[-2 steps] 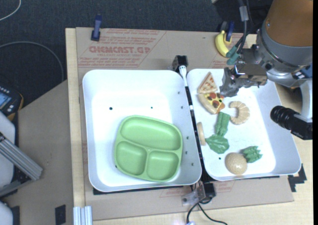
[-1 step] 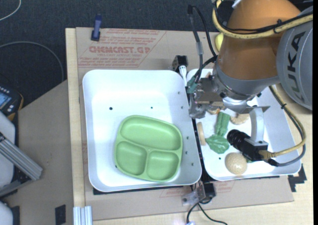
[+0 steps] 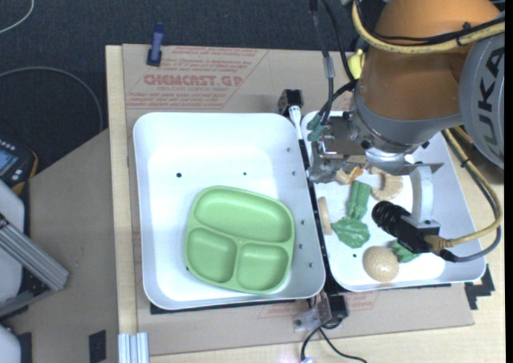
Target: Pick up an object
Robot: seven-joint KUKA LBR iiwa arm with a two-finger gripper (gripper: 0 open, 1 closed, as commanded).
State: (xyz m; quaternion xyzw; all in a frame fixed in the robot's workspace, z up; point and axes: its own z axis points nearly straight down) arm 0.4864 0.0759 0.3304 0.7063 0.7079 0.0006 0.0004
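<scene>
**Over the right bin, nothing picked yet**

I hang above the right bin (image 3: 461, 185), my orange wrist covering its 12 o'clock half. My jaws (image 3: 346, 163) sit low at the bin's 10 o'clock corner, close to the wall shared with the left bin (image 3: 160, 193). My own body hides them from the camera, so I cannot tell how they stand or whether anything is caught in them.

The candidates lie toward 6 o'clock from me: a green toy (image 3: 353, 217) stretched along the bin floor, a tan ball (image 3: 381, 264) at the 6 o'clock rim, and a pale stick (image 3: 324, 216) beside the shared wall. A green divided tray (image 3: 239, 239) rests in the left bin.

I judge this the approach or descent step. Next I need to settle on one item, probably the green toy just beside me, centre over it and close squarely, keeping off the bin wall.
</scene>
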